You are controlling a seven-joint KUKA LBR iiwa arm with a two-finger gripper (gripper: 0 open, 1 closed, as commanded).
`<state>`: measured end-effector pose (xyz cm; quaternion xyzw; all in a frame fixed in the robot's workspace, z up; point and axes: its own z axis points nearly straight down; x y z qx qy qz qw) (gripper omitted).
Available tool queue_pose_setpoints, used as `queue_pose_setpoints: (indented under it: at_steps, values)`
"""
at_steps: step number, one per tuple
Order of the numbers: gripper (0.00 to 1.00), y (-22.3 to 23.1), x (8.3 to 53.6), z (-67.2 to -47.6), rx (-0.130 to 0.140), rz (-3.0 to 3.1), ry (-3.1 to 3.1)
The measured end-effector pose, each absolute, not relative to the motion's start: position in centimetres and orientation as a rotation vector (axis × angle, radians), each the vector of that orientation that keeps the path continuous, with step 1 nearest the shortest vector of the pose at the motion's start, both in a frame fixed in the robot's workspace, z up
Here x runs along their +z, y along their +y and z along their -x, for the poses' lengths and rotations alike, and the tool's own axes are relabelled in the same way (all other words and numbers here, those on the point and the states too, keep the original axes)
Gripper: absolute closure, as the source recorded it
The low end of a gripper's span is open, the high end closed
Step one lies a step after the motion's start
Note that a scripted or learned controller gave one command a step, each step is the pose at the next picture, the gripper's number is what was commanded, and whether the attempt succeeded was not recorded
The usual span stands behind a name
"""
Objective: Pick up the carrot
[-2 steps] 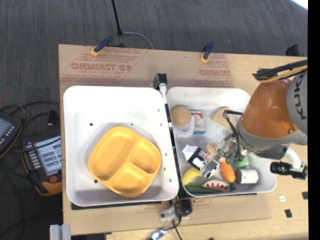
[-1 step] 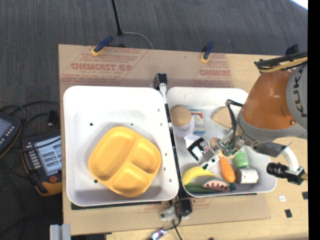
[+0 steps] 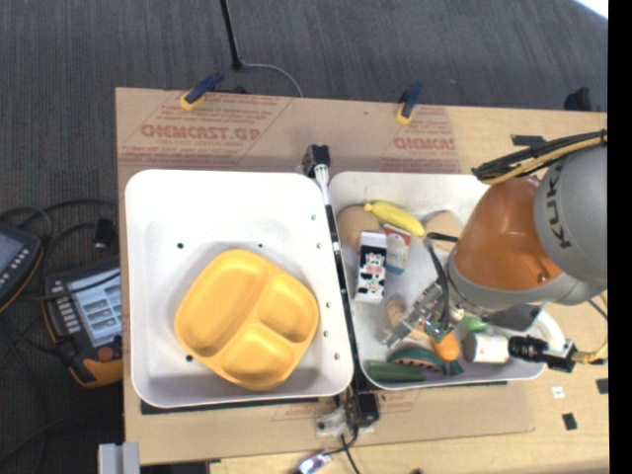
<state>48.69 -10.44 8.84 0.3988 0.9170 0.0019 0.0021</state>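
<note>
Camera view: carrot (image 3: 448, 347) mostly hidden, axis unclear, beside gripper (image 3: 420, 319).

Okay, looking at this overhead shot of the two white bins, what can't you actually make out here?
- Small orange carrot in the right white bin: partly covered by the grey and orange arm.
- Metal claw: tangled among clutter; finger state unreadable.
- Small white printed box: its print is too small to read.
- Yellow banana: one end is tucked behind the small white printed box.

Grey KUKA-lettered arm (image 3: 583, 215) with an orange band, black cables.
</note>
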Motion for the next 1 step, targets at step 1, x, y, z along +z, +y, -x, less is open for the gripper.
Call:
queue_pose_setpoints:
  at_steps: [1]
  values:
    - [1.0,-4.77,18.26,-48.39,-0.001,-1.13,2.934]
